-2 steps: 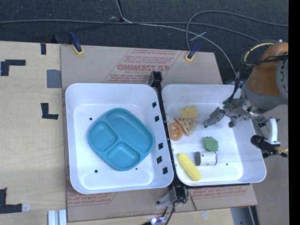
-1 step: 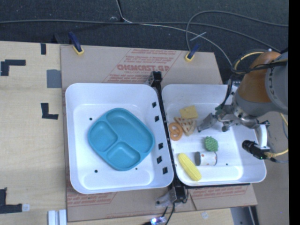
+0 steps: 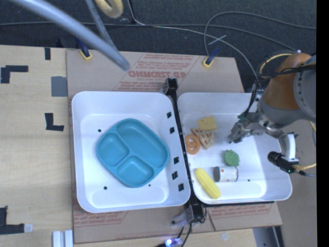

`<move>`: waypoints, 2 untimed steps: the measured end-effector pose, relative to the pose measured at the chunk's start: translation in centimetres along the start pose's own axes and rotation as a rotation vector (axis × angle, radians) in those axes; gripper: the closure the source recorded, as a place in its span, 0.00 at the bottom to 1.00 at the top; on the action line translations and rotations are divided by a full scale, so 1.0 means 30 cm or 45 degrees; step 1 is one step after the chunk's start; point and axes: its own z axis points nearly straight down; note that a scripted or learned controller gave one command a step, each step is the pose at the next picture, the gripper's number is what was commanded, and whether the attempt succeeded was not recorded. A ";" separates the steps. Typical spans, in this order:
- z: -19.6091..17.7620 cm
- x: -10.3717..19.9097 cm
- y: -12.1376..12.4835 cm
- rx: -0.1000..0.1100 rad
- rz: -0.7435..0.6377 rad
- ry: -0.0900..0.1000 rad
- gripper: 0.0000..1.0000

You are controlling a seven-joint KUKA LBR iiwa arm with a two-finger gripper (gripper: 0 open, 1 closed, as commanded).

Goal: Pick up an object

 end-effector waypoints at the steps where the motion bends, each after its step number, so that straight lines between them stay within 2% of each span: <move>1: -0.137 0.004 -0.003 -0.004 0.002 0.000 1.00; 2: -0.335 0.005 0.029 -0.009 0.001 -0.002 1.00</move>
